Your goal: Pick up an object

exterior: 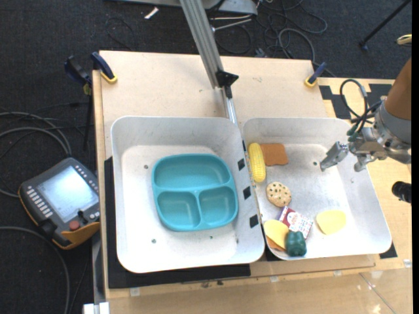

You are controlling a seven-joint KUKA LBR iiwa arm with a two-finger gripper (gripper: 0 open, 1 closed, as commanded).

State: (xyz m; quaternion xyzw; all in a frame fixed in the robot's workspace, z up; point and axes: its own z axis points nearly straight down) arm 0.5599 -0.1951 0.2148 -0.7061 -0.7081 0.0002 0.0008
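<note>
Approach step, by the look of it, nothing grasped yet. Claw (345,156) hovering over the right side of the right bin (366,195), above bare bin floor, grey arm (399,120) reaching in from the right. Whether released or clenched: cannot tell at this angle; nothing seen gripped.

Candidate things all to the left and nearer: yellow wedge (331,222) closest, near and slightly left of the claw, lying flat and apart from the rest. Further left, cookie (278,193); beyond it, corn cob (257,161) along the bin's left wall, touching or just beside a brown slab (273,154). At the near left corner, a crowded cluster: red-and-white packet (298,223), orange wedge (275,233), green piece (295,244), touching or overlapping.

Left bin (131,142) holding a teal divided tray (194,191), well apart from the claw.

Next move, as a judgement: shift over one isolated thing, likely the yellow wedge or the cookie, descend, close. Flat things likely hard to pinch; cluster risky for a clean grip.
</note>
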